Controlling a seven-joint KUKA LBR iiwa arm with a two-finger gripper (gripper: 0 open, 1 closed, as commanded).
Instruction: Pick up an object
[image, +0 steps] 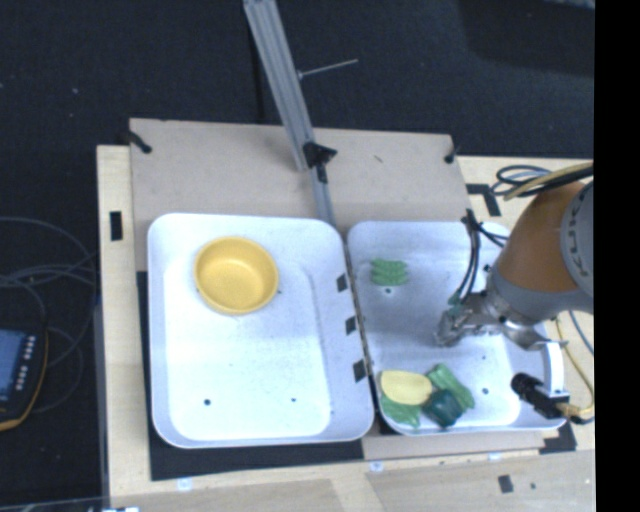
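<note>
A yellow bowl (236, 275) sits in the left bin (180, 340) near its far left corner. In the right bin (420, 250) a small green piece (389, 271) lies near the far side. At that bin's near edge a yellow object (401, 386), a light green piece (446, 379) and a dark green block (443, 407) lie together. My gripper (453, 327) hangs over the right bin's middle right, above bare floor, between the far green piece and the near cluster. Nothing shows between its fingers.
A grey metal pole (290, 100) slants down from the top to the gap between the bins. Cables (525, 180) and a black fitting (535, 393) lie at the right bin's right side. A handheld pendant (15, 375) rests at far left.
</note>
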